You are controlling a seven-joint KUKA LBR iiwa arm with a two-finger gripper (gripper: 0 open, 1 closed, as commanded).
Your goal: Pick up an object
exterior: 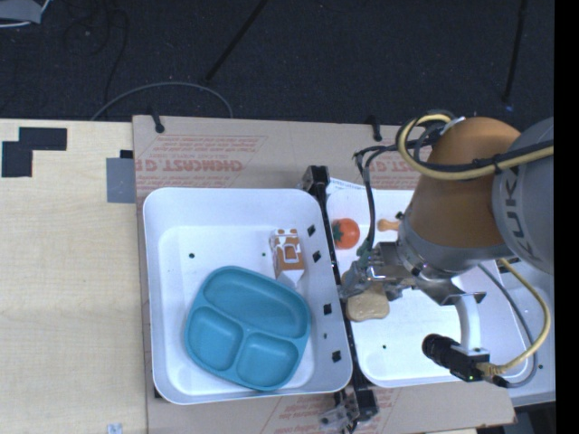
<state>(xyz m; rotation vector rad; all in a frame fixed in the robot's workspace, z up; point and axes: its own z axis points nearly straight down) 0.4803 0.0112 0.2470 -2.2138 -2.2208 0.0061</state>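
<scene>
Roughly mid-frame, my gripper is down in the right bin, near its left wall; can't tell its grip state. Tan lumpy object sits just below it, touching or nearly. Orange-red ball just above. Left bin holds blue divided plate and small orange-white box.

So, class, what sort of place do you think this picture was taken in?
Probably a robotics lab test bench: a grey and orange robot arm reaches over two white bins holding oddments such as a blue divided tray, with loose cables on the dark floor behind.
</scene>
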